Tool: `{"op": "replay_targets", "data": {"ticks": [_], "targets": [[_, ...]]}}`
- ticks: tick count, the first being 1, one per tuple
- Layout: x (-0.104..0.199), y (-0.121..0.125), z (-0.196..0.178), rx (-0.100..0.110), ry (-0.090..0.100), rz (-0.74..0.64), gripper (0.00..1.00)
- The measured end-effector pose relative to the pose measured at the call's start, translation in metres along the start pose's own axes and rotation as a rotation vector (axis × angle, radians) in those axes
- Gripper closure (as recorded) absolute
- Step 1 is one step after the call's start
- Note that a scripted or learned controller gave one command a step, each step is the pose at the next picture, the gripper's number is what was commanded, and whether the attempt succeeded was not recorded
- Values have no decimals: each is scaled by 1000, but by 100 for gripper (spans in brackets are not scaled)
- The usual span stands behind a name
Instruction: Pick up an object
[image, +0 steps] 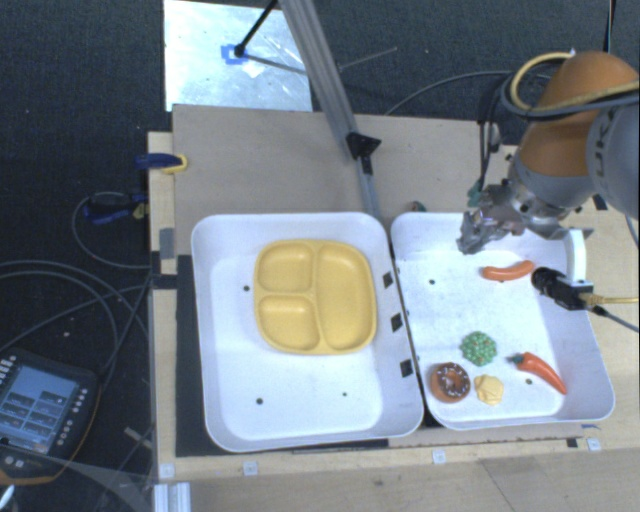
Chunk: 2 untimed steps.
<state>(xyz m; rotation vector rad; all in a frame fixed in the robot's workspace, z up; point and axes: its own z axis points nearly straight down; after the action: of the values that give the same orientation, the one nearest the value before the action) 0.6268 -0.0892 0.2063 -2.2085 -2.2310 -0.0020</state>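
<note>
In the right bin (440, 300) lie an orange sausage (508, 269) near the back, a green bumpy ball (479, 348), a brown donut (450, 381), a small yellow piece (489, 389) and an orange carrot (541, 370) near the front. My gripper (474, 240) hangs over the back of the right bin, just left of the sausage and apart from it. Nothing shows between its fingers.
The left bin (225, 400) holds a yellow three-compartment plate (315, 296). A grey pole (335, 90) slants down to the bench behind the bins. Cables and a handheld pendant (35, 400) lie on the floor to the left.
</note>
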Motion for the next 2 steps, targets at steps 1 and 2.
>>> {"op": "replay_targets", "data": {"ticks": [1,2], "targets": [[51,-20,5,0,0,0,100],[112,-40,-2,0,0,-2,100]]}}
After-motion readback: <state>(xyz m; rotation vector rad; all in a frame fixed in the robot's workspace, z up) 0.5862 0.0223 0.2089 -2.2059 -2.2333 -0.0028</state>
